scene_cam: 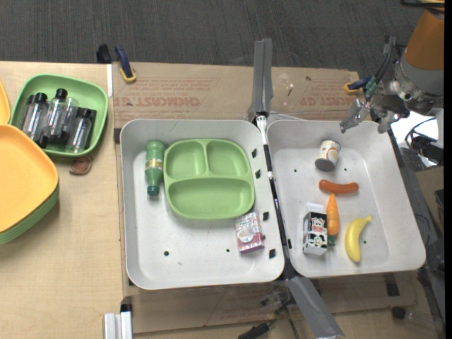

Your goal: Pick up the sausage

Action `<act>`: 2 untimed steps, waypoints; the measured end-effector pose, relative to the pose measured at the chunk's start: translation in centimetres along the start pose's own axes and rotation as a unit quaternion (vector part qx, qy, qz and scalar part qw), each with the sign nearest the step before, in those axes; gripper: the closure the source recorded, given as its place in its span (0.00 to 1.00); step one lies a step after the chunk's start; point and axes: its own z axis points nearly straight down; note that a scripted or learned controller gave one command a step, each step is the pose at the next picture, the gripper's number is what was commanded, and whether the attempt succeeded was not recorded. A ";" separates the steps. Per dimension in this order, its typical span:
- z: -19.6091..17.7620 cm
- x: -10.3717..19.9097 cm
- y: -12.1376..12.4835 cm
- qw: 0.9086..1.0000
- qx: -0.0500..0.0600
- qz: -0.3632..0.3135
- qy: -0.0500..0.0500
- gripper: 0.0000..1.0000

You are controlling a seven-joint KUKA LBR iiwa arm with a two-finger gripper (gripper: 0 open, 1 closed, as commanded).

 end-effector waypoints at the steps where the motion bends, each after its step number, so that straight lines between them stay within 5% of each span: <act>1: 11.0 -1.3 -6.5 0.999 -0.001 -0.054 0.000 0.00; 2: 12.8 4.0 -8.2 0.996 0.000 -0.089 0.001 0.00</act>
